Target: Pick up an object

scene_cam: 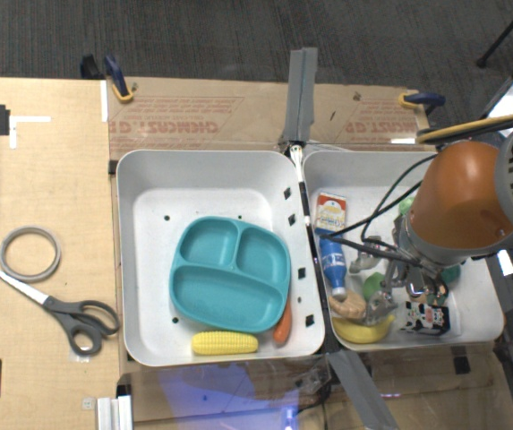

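Banana (362, 331) lies at the right bin's (471, 328) 6 o'clock wall, touching a tan lump (346, 306), with a blue bottle (333, 265) at its 11 o'clock. The end effector (383, 296) hangs just above this clutter; I cannot tell its state. Risk, as I judge it: nipping two things together, or skidding off the wall. Open room is scarce here; the left bin (149, 186) around the teal tray (231, 274) has more

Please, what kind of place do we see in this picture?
Probably a robotics lab test bench. Two white bins hold toy food such as a corn cob, cardboard is clamped to the bench, and the grey arm reaches into the right bin.
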Motion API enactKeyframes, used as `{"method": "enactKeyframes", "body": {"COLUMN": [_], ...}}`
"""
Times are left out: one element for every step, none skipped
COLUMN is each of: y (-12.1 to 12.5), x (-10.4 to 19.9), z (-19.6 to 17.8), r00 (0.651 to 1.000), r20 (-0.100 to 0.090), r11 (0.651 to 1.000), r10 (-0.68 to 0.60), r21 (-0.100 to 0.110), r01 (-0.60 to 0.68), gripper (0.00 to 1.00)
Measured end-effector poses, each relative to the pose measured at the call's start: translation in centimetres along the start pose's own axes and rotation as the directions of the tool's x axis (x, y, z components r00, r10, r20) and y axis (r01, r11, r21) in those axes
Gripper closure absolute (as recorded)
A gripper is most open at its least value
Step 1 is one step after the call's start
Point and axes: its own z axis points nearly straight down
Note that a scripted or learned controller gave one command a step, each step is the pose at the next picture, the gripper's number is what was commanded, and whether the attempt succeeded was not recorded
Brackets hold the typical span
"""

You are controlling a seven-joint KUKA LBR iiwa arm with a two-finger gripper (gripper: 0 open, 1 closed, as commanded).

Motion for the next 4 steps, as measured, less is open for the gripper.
{"method": "enactKeyframes", "body": {"y": [-1.6, -2.4, 0.0, -2.9], "x": [-10.0, -2.9, -6.9, -0.8], "z": [-0.1, 0.0, -0.1, 0.0], "r00": [0.977, 0.987, 0.987, 0.967], "r20": [0.003, 0.001, 0.003, -0.001], "r11": [0.977, 0.987, 0.987, 0.967], "r10": [0.213, 0.161, 0.163, 0.255], "r21": [0.0, 0.0, -0.001, -0.001], "r01": [-0.213, -0.161, -0.163, -0.255], "gripper": [0.0, 0.0, 0.0, 0.0]}}
